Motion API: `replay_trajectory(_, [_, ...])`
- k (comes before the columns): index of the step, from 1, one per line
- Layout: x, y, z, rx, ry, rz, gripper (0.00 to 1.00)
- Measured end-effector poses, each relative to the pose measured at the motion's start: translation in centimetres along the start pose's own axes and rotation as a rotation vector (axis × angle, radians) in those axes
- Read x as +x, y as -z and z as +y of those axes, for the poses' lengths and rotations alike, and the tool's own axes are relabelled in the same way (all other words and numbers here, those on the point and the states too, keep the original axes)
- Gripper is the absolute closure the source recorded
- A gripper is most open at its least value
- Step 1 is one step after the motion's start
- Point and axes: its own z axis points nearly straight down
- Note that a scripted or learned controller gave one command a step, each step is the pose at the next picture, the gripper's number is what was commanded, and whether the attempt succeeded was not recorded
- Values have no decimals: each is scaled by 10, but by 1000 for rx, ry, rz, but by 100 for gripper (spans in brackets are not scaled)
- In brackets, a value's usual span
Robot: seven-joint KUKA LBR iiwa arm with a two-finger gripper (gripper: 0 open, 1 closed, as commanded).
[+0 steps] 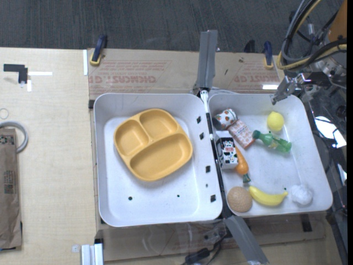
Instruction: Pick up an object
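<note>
Two shallow white bins are seen side by side on the bench, left bin (105,164) and right bin (311,148). In the left bin a yellow divided plate (153,143) is laid flat, nearer the far-left part, three compartments, nothing in them. All small objects are gathered in the right bin. A yellow lemon (275,121) is placed toward the far edge, right of centre. Just below it a green bottle (272,141) is laid on its side. A patterned ball (225,117) is set near the far-left corner, with a reddish-brown carton (241,134) tilted just beside it. Along the left wall a black-and-white box (226,151) is seen, and a carrot (241,163) is touching or nearly touching its right side. At the near edge a round tan item (239,199) is set by the near-left corner, a banana (267,196) is laid beside it, and a white crumpled lump (301,194) is found at the near-right corner. The gripper (284,93) is held over the far-right corner of the right bin, above the rim, well apart from most objects, the lemon being nearest. Nothing is seen between its fingers; whether the jaws are released or clenched cannot be told. The grey arm (325,73) is entered from the right, with cables (303,15) looped above it.
</note>
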Motion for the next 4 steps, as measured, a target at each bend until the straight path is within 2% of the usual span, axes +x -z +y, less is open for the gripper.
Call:
replay_trajectory(1, [-40, -172, 12, 2, 10, 1, 0])
replay_trajectory(2, [-70, -203, -35, 0, 112, 10, 0])
replay_trajectory(3, [-75, -192, -36, -3, 107, -1, 100])
replay_trajectory(4, [-35, -59, 4, 1, -24, 0, 100])
